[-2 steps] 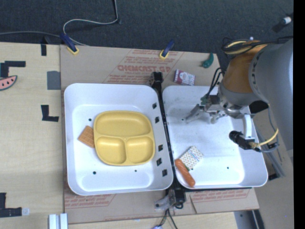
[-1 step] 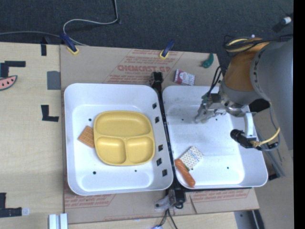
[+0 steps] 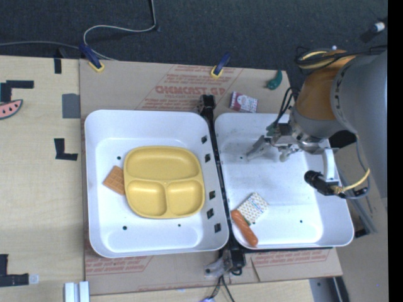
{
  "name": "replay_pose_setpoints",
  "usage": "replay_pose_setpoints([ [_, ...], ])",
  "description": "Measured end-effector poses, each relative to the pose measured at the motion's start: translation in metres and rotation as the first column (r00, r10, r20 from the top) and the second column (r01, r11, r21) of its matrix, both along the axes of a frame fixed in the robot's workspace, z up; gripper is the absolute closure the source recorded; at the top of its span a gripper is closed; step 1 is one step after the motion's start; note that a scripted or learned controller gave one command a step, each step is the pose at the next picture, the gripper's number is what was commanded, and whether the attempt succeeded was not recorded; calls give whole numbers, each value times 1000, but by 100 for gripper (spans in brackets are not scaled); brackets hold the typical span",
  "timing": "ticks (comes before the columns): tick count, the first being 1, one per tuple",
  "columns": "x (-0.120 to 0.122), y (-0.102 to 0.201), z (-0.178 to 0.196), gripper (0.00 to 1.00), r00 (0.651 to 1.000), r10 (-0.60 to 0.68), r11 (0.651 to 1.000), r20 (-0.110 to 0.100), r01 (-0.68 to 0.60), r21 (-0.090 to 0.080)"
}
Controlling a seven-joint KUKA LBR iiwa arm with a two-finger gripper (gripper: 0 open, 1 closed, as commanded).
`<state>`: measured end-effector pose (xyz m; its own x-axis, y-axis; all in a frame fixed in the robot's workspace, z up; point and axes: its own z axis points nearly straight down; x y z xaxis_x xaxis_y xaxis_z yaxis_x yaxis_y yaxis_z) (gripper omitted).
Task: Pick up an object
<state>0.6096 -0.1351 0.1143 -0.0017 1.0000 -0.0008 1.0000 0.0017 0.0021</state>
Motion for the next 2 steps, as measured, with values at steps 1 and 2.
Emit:
replay_pose_setpoints([
  [1,0,1,9,100,1000,1,1000,-1,-1,2],
  [2,0,1,9,0,1000,1,1000,-1,-1,2],
])
